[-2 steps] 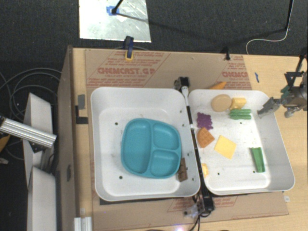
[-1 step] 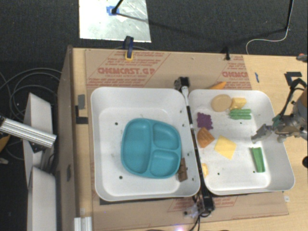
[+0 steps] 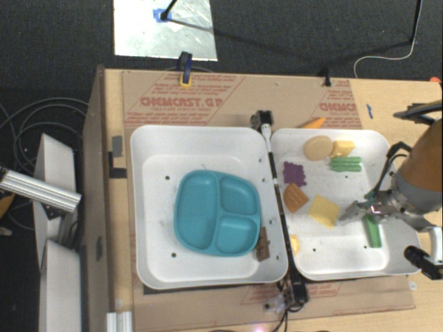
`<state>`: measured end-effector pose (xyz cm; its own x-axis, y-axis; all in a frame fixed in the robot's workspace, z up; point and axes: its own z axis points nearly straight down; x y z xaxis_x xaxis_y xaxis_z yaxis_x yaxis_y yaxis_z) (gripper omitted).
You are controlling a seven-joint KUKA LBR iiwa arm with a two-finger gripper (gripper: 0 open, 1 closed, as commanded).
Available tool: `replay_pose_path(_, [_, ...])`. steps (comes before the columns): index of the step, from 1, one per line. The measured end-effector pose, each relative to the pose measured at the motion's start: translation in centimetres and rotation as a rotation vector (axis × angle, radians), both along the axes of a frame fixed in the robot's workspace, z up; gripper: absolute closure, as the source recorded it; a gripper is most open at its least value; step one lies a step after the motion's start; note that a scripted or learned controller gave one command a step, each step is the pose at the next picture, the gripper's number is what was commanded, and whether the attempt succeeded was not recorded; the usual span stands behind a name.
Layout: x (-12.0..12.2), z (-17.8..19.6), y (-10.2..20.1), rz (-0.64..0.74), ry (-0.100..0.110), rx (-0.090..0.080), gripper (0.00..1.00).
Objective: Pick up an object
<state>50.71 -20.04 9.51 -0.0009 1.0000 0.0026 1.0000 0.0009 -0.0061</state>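
Observation:
The right bin (image 3: 346, 265) holds several toy foods: a tan round piece (image 3: 318, 147), a small yellow piece (image 3: 343, 146), a green ridged piece (image 3: 345, 163), purple grapes (image 3: 294, 173), an orange-brown wedge (image 3: 295, 198), a yellow block (image 3: 323, 211) and a green stick (image 3: 374, 234). My gripper (image 3: 365, 211) reaches in from the right and hangs low between the yellow block and the top end of the green stick. Its body hides the stick's upper end. I see nothing held in it.
The left bin (image 3: 152, 185) bears a teal divided plate (image 3: 217, 213), with a brown piece (image 3: 263, 244) at its right wall. A small yellow bit (image 3: 294, 244) lies by the right bin's left wall. An orange carrot (image 3: 313, 123) rests on the cardboard behind the bins.

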Motion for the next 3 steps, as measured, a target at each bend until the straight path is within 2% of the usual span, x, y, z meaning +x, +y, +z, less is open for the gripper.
replay_pose_path(1, [0.3,1.6,-0.1,0.001,-0.009,-0.003,1.0])
replay_pose_path(2, [1.3,8.7,6.7,0.009,-0.013,-0.002,1.0])
replay_pose_path(3, [1.1,8.4,6.3,0.002,-0.008,-0.003,0.0])
